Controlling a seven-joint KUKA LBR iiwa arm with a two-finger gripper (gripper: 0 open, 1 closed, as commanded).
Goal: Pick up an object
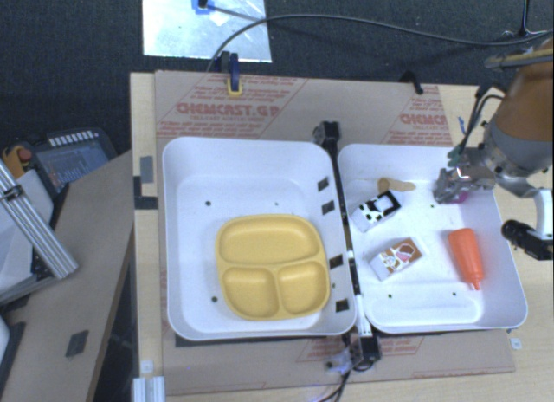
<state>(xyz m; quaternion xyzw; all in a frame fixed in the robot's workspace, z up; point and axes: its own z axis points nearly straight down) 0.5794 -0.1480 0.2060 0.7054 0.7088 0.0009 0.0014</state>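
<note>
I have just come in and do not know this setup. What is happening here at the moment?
A grey robot arm with an orange band reaches in from the right, and its end effector is over the far right part of the right bin. That bin holds an orange carrot-like toy, a small printed box, a black-and-white toy and a tan piece. Nothing is seen in its grip. The left bin holds a yellow divided plate.

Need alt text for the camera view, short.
The grey arm's end effector hovers at the right bin's far right edge. That bin holds an orange carrot toy, a black-and-white cow toy, a small printed box and a tan piece. The left bin holds a yellow divided plate.
</note>
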